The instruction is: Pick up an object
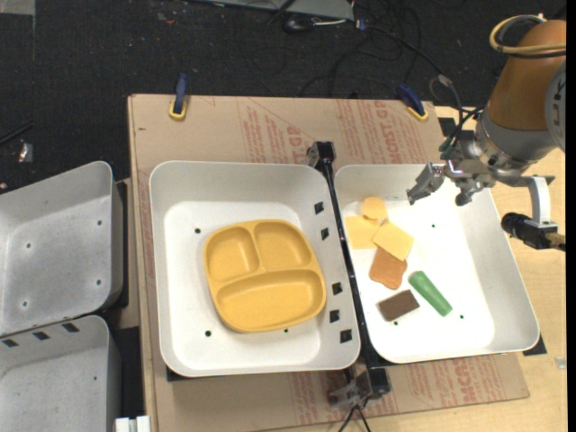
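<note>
The right bin (504, 268) holds several small food-like pieces near its left wall: pale yellow pieces (364, 226), a yellow square slice (393, 239), an orange-brown slice (388, 269), a green stick (430, 293) and a dark brown piece (398, 306). My gripper (442, 185) hangs over the bin's back edge, up and to the right of the yellow pieces. Its two fingers stand spread apart with nothing between them.
The left bin (171, 241) holds a yellow divided plate (265, 274). A black divider runs between the two bins. Grey trays (54, 241) lie off the bench to the left. Clamps and cables sit at the bench's back edge.
</note>
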Controlling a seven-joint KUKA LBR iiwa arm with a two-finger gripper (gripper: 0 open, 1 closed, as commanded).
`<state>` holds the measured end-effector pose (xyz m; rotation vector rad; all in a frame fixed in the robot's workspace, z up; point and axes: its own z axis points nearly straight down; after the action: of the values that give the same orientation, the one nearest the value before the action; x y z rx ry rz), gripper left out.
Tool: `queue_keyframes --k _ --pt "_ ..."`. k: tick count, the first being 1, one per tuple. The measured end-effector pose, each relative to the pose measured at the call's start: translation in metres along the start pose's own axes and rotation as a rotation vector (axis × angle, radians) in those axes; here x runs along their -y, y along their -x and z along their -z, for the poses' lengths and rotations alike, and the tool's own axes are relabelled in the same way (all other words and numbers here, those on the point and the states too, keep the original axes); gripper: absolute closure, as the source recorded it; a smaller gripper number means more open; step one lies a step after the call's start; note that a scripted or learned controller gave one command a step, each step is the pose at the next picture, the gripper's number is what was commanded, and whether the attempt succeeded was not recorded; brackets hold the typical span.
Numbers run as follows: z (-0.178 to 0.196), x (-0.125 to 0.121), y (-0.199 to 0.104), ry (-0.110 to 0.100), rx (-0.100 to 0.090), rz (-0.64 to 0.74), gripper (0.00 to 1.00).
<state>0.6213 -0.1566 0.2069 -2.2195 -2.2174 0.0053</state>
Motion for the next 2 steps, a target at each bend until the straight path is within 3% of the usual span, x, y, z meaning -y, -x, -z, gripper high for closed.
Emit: queue_keyframes --k 2 --pt "-0.118 0.000 -0.003 0.003 0.000 0.000 0.00"
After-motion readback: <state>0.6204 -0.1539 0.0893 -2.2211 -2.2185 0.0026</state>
